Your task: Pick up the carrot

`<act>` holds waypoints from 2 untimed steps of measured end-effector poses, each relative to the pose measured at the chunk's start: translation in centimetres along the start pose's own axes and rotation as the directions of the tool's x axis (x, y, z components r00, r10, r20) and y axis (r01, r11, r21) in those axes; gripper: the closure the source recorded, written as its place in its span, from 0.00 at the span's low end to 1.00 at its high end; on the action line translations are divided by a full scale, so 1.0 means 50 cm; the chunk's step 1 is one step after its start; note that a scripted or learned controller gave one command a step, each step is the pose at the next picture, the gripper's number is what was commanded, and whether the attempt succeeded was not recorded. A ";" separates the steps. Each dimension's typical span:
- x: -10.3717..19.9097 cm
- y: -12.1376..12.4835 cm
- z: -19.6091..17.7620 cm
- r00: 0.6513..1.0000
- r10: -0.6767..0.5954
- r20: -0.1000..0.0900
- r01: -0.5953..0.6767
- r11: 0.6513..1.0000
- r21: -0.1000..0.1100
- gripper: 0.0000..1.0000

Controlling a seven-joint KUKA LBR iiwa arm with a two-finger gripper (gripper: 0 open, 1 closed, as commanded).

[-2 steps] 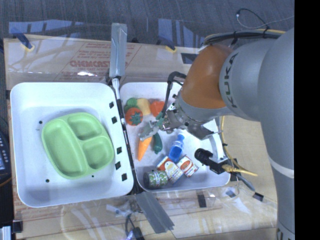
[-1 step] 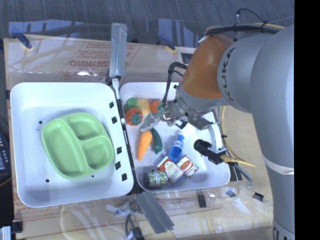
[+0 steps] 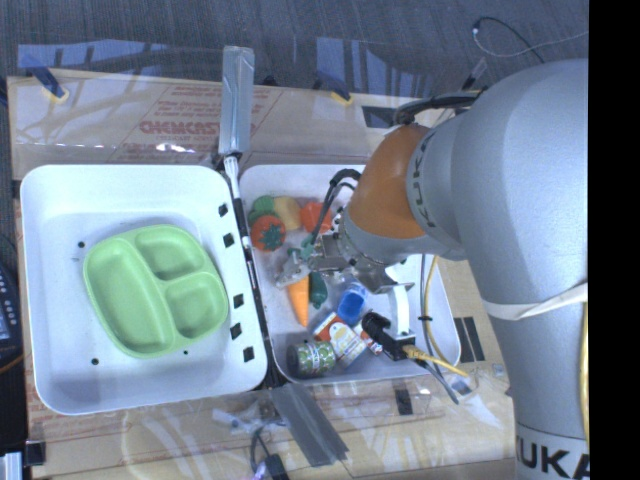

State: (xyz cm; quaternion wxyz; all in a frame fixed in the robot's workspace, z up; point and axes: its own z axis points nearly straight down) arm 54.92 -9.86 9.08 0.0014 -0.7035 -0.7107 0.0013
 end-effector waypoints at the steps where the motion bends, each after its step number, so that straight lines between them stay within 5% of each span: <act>1: 0.000 -0.001 -0.018 1.000 -0.003 -0.001 0.003 1.000 0.003 1.00; 2: 0.002 0.009 -0.274 0.967 -0.257 0.003 0.257 0.967 -0.005 1.00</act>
